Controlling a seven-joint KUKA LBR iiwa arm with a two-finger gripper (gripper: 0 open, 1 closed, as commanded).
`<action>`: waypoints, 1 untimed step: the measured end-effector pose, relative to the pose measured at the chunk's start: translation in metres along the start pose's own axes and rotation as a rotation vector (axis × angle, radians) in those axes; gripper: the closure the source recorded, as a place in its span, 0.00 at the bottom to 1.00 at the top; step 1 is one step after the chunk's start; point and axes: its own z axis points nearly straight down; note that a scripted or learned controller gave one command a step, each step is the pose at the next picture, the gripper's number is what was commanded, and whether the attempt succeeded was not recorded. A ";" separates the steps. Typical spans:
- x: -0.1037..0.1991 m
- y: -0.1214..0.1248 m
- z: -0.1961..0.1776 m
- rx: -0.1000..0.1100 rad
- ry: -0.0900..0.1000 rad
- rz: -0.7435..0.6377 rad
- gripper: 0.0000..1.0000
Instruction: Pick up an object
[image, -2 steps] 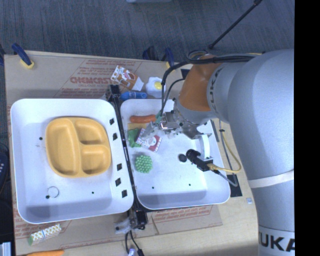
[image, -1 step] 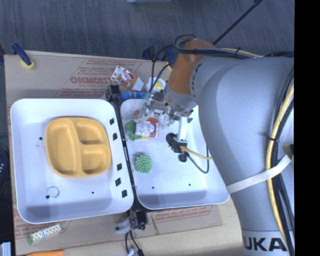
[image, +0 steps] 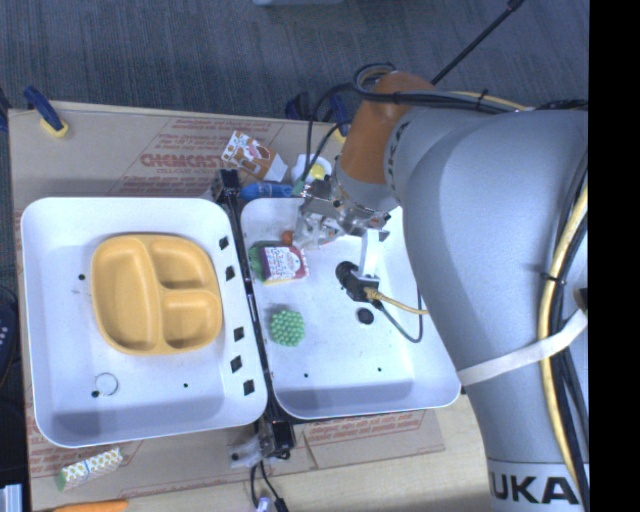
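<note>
Far to the left of the gripper (image: 318, 226) sits a yellow tray (image: 155, 292) in the left bin (image: 40, 330). Just left of it lies a red and green packet (image: 277, 262), with a green ball (image: 287, 327) below. Whether the gripper holds anything, I cannot tell.

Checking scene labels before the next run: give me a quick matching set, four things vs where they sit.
Things:
1. yellow divided tray
2. green ball
3. red-and-white packet
4. claw

Places:
A. right bin, far end, above the packet
B. middle of the left bin
C. right bin, near its left wall, nearer than the packet
D. right bin, by its left wall, just beyond the ball

Pairs: 1-B, 2-C, 3-D, 4-A
</note>
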 end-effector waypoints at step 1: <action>0.043 -0.102 -0.085 0.010 0.001 -0.135 1.00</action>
